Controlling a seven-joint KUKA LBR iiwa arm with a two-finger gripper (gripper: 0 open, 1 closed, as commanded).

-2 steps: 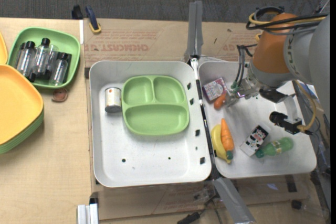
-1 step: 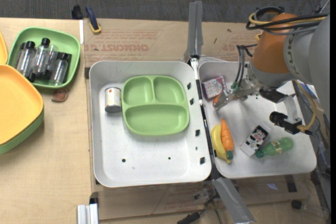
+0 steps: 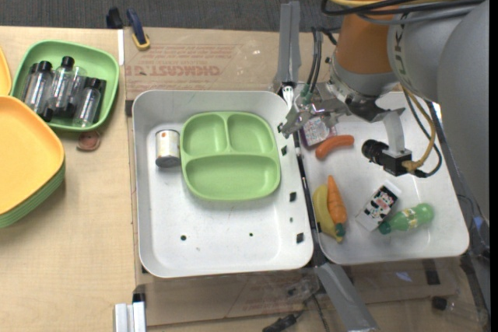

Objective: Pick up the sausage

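Note:
The sausage [image 3: 334,145], a short orange-red link, lies on the floor of the right bin [image 3: 436,241] near its upper left corner. My gripper [image 3: 305,117] hangs just left of and above it, close to the wall between the two bins. A small pinkish packet [image 3: 315,131] sits right under the gripper, touching the sausage's left end. The arm's orange band [image 3: 381,4] and grey wrist rise above the bin and hide its back part.
The right bin also holds a carrot [image 3: 335,200], a banana [image 3: 323,218], a black-and-white carton [image 3: 379,206] and a green bottle [image 3: 408,219]. In the left bin [image 3: 226,245] are a green divided plate [image 3: 230,155] and a small can [image 3: 166,148]. A tray of vials [image 3: 66,85] and yellow plates [image 3: 23,159] stand at the far left.

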